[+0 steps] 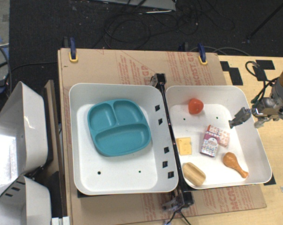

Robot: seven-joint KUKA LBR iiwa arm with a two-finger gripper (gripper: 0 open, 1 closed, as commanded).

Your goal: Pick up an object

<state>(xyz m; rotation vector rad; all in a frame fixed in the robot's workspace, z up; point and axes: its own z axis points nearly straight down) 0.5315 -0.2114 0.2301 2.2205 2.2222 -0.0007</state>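
Note:
The right bin point(212, 93) holds a red round fruit point(195, 106), a small pink and purple box point(211, 141), a yellow square slice point(184, 146), a tan bread roll point(194, 173) and a brown drumstick point(235, 164). My gripper point(247, 121) hangs over the bin's right side, above and to the right of the box. It is open, with a dark finger point(238, 118) pointing left and nothing between the two fingers.
A teal divided plate point(118, 127) lies in the left bin point(80, 139). Black clips run along the divider point(167, 125) between the bins. White tubs point(17, 135) stand off the bench at the left. Cables point(256, 71) lie near the arm.

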